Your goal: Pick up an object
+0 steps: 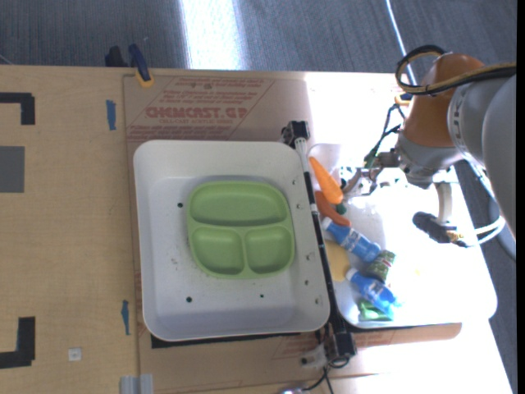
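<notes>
1. My end effector [367,175] hung over the upper left part of the right bin [443,302], just right of the divider between the two bins. Arm entered from the right; orange band sat above the wrist.
2. Finger state: could not tell. Tip area was small and cluttered w/ cables, so I made no open/closed call.
3. Nearest candidate was the orange carrot-shaped item [327,185]. It lay just left of and slightly below my end effector, against the right bin's left wall. No contact was discernible.
4. Its long axis ran diagonally, upper left to lower right, approx. parallel to the divider. Judgement: fingers would need to close across that axis, i.e. roughly left-right in the camera view.
5. Other candidates lay further down along the same wall: a blue-and-white bottle [351,240], then a green-and-blue packet [376,300] near the bottom corner. Both sat well below my end effector.
6. The left bin [156,220] held a green divided tray [240,228], well apart to the left; not the near target.
7. Judgement: a short move down-left was required. Wall proximity on the item's left side was the main risk to finger clearance.
</notes>
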`<act>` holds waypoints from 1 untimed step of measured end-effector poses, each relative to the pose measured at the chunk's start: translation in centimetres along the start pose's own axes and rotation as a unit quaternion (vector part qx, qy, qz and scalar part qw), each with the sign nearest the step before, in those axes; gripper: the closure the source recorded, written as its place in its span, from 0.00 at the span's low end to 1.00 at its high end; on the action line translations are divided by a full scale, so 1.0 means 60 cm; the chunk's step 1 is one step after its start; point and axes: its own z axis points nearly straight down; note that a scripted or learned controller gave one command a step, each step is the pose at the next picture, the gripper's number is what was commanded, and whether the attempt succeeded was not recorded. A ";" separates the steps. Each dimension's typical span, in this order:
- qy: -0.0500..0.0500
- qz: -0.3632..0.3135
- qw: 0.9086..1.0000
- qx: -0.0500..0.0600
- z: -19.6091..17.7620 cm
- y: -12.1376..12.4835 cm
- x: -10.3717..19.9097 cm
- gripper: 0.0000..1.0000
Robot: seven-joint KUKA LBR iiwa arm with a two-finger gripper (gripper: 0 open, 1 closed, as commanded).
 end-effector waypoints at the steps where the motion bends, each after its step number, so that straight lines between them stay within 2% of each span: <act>1: -0.001 0.002 1.000 -0.001 -0.001 -0.123 0.023 0.00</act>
